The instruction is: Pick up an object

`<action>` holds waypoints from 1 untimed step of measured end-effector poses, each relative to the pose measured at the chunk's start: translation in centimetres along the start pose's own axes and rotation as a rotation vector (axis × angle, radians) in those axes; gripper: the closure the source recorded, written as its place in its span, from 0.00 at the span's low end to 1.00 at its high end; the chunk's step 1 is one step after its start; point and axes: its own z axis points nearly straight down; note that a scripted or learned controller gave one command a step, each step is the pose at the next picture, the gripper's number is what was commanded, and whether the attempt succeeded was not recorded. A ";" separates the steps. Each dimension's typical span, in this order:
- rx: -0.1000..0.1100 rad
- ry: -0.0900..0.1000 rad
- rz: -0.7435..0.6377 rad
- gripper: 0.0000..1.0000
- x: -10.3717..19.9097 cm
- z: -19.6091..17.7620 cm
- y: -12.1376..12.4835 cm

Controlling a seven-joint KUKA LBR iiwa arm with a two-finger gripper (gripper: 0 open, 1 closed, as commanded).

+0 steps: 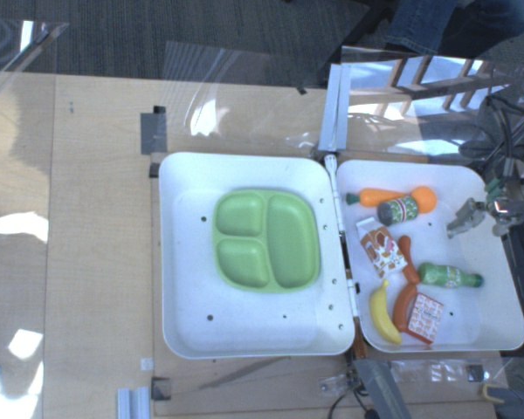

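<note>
Pincer (465, 219) hovers with fingers apart over the right bin's (498, 339) upper right, nearest the small green bottle (450, 276), likely light, stiff and slippery, best gripped across its body.

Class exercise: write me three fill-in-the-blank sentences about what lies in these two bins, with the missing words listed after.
1. The green plate lies in the ____ bin.
2. The plate has ____ compartments.
3. The yellow banana lies in the right bin, near the edge closest to the ____ bin.
4. The hand is above the ____ bin.

Missing words: left; three; left; right
</note>
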 end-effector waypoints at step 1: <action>0.001 0.001 -0.036 0.00 2.6 11.1 4.6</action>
